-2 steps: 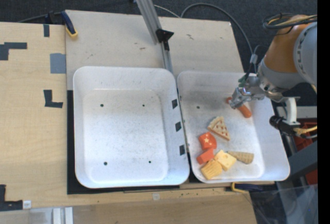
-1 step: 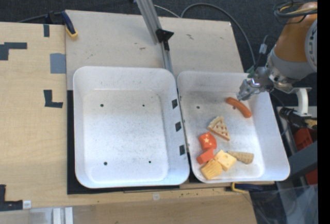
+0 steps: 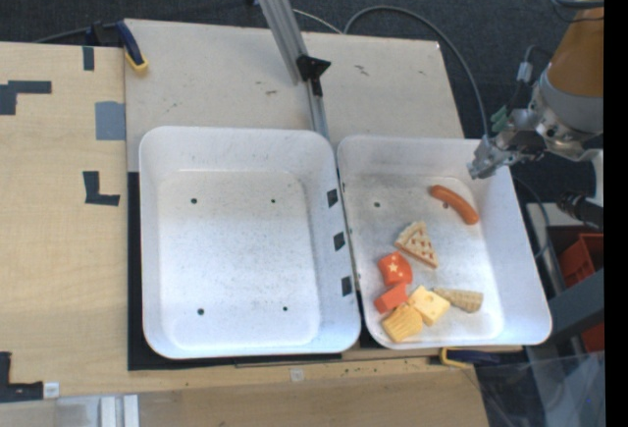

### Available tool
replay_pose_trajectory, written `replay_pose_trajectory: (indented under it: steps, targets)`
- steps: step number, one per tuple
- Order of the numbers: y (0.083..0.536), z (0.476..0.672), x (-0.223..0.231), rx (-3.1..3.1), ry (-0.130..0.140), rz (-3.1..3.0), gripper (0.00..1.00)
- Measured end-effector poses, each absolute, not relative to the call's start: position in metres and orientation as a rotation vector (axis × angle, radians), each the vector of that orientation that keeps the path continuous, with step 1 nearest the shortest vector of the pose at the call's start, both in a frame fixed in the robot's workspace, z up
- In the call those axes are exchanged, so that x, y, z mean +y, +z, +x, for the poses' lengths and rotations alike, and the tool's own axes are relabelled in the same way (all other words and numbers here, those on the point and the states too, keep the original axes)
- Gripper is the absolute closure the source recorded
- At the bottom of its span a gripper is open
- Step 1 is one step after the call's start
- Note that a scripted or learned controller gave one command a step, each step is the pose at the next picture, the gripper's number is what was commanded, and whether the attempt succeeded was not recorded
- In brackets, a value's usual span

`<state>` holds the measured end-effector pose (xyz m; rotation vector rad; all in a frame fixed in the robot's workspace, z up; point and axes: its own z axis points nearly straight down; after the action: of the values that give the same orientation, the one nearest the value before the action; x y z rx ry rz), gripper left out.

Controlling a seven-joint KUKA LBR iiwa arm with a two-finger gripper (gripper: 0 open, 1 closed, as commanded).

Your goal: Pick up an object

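My claw (image 3: 488, 160) hangs over the upper right rim of the right bin (image 3: 520, 248), and I cannot tell how it stands. In that bin lie small toy foods: a smooth orange-red sausage (image 3: 453, 203), slightly curved, nearest me; a tan pizza wedge (image 3: 418, 244) dotted red; a red tomato piece (image 3: 395, 269) above a small orange chunk (image 3: 391, 297); two pale yellow cheese blocks (image 3: 415, 313); and a ridged beige cone (image 3: 463, 299). The left bin (image 3: 235, 239) is glossy white plastic, speckled grey.
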<state>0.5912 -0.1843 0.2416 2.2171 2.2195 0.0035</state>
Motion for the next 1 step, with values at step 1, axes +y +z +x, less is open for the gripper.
replay_pose_trajectory:
  steps: [1]
  targets:
    - [0.2290,0.5949,-0.1337,2.229,-0.001,2.216,1.00]
